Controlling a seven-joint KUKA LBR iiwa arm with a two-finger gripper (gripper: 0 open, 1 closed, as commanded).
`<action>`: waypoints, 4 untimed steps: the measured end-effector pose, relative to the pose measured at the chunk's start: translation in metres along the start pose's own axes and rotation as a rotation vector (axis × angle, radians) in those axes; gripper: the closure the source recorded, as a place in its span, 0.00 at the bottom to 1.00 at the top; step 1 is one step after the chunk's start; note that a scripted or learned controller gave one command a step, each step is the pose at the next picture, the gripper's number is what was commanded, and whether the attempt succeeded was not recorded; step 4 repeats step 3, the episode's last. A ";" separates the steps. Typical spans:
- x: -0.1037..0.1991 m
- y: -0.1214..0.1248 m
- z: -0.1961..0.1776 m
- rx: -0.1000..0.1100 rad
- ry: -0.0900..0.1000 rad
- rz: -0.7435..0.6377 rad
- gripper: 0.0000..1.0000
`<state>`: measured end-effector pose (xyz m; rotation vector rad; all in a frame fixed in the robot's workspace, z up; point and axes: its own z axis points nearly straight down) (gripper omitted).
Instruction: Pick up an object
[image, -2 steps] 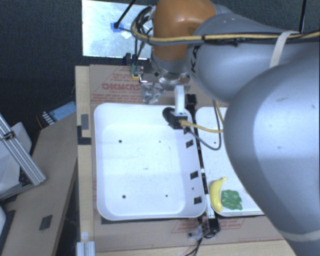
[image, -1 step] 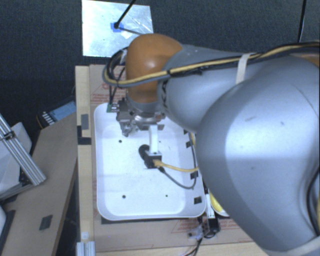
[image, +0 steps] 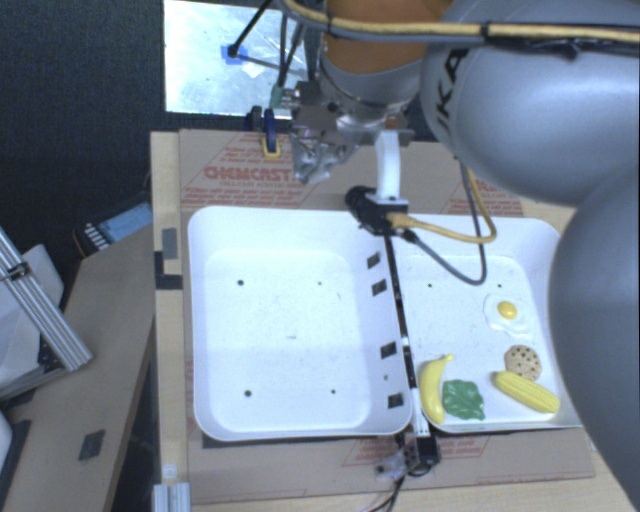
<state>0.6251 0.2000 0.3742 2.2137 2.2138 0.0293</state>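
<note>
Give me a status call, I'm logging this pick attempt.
Gripper above the far bench edge, outside both bins. Banana, green piece, corn, cookie, fried egg in right bin, untouched. Nothing blocking.

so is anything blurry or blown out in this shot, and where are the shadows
In the camera view the arm looms soft and out of focus at the right, near the lens; the left bin glares almost featureless white, with a faint grey shadow across its floor; the egg, cookie, corn and banana read fairly sharp; the hand is murky.
</note>
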 end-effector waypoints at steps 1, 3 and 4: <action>0.037 0.003 -0.172 0.001 0.002 -0.008 1.00; 0.036 0.004 -0.184 0.014 -0.003 -0.016 1.00; 0.036 0.004 -0.184 0.014 -0.003 -0.016 1.00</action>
